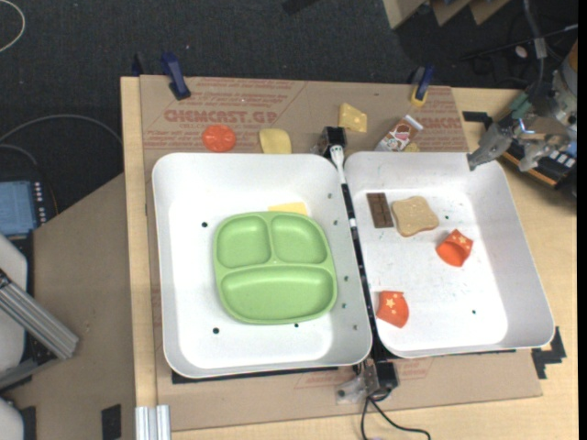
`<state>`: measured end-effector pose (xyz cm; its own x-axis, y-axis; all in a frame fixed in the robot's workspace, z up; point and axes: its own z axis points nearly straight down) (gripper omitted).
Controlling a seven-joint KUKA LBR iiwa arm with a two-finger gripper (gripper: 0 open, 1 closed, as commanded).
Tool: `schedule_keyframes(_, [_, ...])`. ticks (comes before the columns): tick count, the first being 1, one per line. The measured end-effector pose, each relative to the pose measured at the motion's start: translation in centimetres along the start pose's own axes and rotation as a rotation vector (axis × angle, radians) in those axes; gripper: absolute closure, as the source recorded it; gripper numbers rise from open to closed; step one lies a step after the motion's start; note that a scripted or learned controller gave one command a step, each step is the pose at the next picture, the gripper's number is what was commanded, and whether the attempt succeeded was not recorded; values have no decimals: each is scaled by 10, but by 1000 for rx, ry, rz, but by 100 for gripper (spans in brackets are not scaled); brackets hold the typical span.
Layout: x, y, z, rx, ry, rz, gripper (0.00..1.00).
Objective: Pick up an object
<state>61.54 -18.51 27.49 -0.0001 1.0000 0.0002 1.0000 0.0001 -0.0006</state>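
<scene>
We have one fixed camera above the bench, looking down at a slant. It frames both white bins, the left bin (179, 246) and the right bin (514, 264), whole, plus the surrounding board (275, 108) and dark floor beyond.

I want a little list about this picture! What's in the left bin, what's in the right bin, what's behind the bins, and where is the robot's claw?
left bin: green divided plate; a pale yellow piece peeks out behind it
right bin: brown bar, toast slice, two orange-red pieces
behind the bins: red round piece, two yellow pieces, small packet
gripper: above the right bin's far right corner, nothing seen between its fingers
</scene>
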Motion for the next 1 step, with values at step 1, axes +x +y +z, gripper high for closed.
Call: schedule_keyframes(1, [-41, -69, 96, 12, 3, 7, 0])
